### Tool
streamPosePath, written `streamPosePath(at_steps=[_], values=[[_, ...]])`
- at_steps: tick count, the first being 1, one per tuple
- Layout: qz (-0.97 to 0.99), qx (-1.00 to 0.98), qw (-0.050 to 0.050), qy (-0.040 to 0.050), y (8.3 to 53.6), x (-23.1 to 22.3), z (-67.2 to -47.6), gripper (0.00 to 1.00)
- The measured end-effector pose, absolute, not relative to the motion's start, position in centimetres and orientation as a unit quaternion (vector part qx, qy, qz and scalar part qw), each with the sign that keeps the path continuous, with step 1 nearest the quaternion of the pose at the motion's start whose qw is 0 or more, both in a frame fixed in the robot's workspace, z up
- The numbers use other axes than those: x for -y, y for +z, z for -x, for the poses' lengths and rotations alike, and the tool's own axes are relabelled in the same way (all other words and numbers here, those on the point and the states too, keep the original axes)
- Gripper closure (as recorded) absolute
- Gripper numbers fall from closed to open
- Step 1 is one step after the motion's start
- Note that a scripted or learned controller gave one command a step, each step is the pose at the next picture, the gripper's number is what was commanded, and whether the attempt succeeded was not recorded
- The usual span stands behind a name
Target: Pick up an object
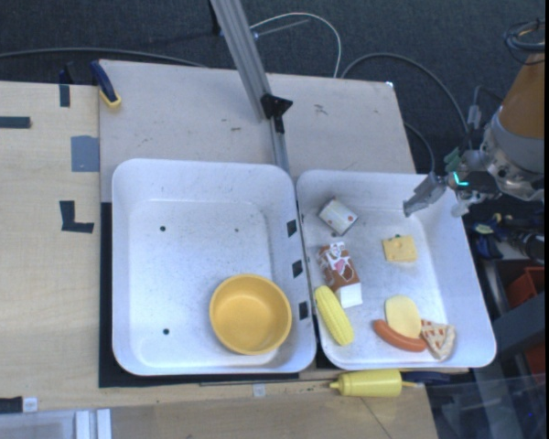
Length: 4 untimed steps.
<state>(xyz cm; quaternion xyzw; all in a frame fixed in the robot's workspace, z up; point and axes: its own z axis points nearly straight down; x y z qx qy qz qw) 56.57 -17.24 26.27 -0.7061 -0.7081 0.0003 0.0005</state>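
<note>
— Yellow cheese slice (400,250) with holes lies flat in the right bin (471,273), nearest the gripper (425,195), and apart from it.

— What lies around it?

— A small white box (338,215) toward the far left; a brown-and-white carton (339,271) beside a corn cob (334,315) along the left wall; a yellow wedge (403,315), a sausage (398,336) and a waffle piece (437,338) at the near end.

— And the gripper?

— It hangs over the right bin's far right corner, holding nothing. I cannot tell how its fingers stand.

— The other bin?

— The left bin (137,245) holds a yellow bowl (250,313), upright, near its front right corner.

— The bench?

— Pale board under both bins, wood with dark tape marks to the left, a yellow bottle (370,383) lying just before the right bin, a grey rail (242,44) slanting in from the far side, dark carpet and cables beyond.
</note>
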Motion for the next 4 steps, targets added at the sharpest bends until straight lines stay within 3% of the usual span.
streamPosePath(at_steps=[1,3,4], values=[[0.707,0.708,0.002,0.0022,21.3,17.2,-55.6,0.00],[0.707,0.707,0.002,0.0019,12.0,18.4,-55.8,0.00],[0.706,0.708,0.002,0.0010,13.2,18.3,-55.8,1.00]])
